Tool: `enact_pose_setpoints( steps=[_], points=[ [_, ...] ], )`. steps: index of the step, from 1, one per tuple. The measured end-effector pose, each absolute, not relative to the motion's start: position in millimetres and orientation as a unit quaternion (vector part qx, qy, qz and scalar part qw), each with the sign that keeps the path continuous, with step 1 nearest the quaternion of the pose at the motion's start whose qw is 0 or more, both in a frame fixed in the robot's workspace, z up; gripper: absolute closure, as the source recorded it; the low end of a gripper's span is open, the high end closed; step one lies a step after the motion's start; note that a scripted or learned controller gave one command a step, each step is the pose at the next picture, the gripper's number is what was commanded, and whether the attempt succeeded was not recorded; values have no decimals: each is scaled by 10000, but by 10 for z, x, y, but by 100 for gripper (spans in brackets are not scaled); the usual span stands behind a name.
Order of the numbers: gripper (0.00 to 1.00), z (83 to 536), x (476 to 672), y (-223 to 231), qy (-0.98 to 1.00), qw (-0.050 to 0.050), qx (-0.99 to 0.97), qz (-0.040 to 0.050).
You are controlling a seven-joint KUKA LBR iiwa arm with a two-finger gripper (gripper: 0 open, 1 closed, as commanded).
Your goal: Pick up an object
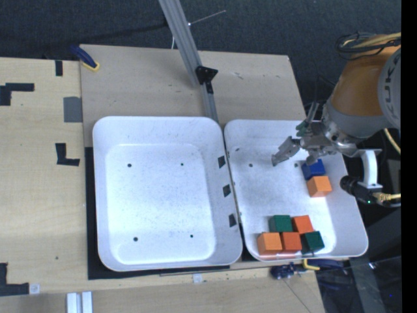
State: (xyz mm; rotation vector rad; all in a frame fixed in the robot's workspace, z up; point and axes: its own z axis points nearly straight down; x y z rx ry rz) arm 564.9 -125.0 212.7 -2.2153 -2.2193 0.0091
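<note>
Hovering over the right bin, I am holding my claw above its upper half, with the fingers spread apart and nothing between them. One finger is pointing out toward the bin's middle, over bare white floor. Just beside my claw, on its lower right, a blue block is lying in the bin, and an orange block is touching it on the lower side. Near the bin's bottom edge, well apart from my claw, a cluster of blocks is sitting packed together: a green block and an orange one behind, then two more orange blocks and a dark green block in front. The left bin is lying just beside the right one, their rims touching.
</note>
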Motion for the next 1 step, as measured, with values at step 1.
enact_pose_setpoints(
  steps=[1],
  points=[
    [0, 1668, 5599, -1294, -7075, 22, -7067, 25]
  ],
)
